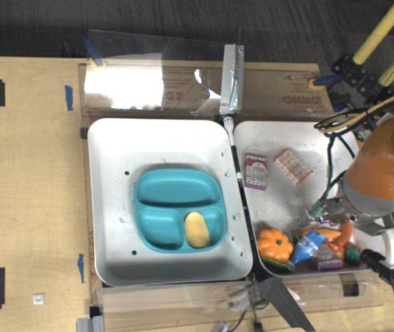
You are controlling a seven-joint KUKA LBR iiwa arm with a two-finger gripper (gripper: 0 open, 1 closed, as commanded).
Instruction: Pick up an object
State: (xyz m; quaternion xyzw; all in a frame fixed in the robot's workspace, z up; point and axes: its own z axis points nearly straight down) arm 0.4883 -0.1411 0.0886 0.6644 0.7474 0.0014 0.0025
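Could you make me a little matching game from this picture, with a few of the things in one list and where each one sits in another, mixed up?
Things:
1. yellow lemon-like piece
2. orange pumpkin
3. small maroon packet
4. teal divided tray

Places:
A. lying flat in the upper part of the right bin
B. in the tray's lower right compartment
C. in the middle of the left bin
D. at the right bin's lower left, beside a pile of small items

Pairs: 1-B, 2-D, 3-A, 4-C

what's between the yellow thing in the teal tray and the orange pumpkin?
In the camera view: the teal tray's rim, bare floor of the left bin, then the two bins' adjoining walls, between the yellow object and the pumpkin.
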